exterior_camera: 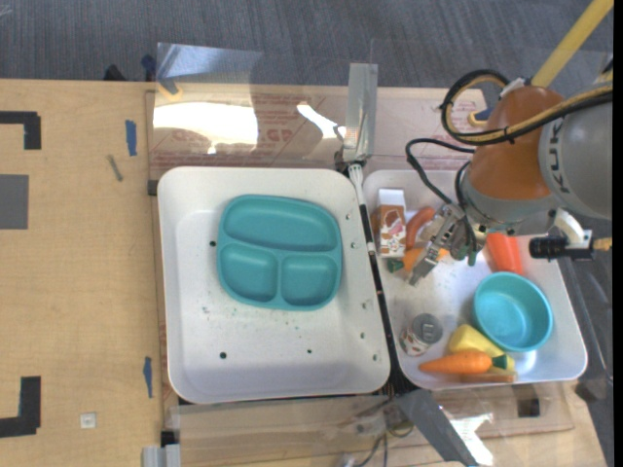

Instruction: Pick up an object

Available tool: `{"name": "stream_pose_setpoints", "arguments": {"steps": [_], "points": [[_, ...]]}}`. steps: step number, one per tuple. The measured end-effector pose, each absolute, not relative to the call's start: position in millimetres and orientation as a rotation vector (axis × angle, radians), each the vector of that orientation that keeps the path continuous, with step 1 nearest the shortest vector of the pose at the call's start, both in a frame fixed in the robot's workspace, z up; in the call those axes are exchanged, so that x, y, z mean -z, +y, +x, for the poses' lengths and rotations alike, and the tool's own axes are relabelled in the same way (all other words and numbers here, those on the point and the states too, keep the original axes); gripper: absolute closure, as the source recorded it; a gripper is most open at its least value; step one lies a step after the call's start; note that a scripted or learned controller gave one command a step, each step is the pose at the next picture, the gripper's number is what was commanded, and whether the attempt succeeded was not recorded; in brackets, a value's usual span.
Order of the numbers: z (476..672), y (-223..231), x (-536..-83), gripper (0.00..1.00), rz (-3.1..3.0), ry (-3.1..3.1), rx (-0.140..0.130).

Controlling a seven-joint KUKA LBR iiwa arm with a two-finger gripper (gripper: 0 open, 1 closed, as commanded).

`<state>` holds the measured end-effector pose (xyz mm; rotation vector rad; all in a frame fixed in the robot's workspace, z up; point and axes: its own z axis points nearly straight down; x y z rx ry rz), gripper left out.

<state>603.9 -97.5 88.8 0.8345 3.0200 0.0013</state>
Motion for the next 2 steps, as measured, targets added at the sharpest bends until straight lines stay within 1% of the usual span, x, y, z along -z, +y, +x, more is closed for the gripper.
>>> {"name": "stream_pose_setpoints", "arguments": {"steps": [1, 2], "points": [[607.0, -97.0, -102.3, 1.00, 0.828, 3.011, -0.002], [629.3, -45.3, -230.8, 1.00, 0.947, 2.977, -0.010]]}}
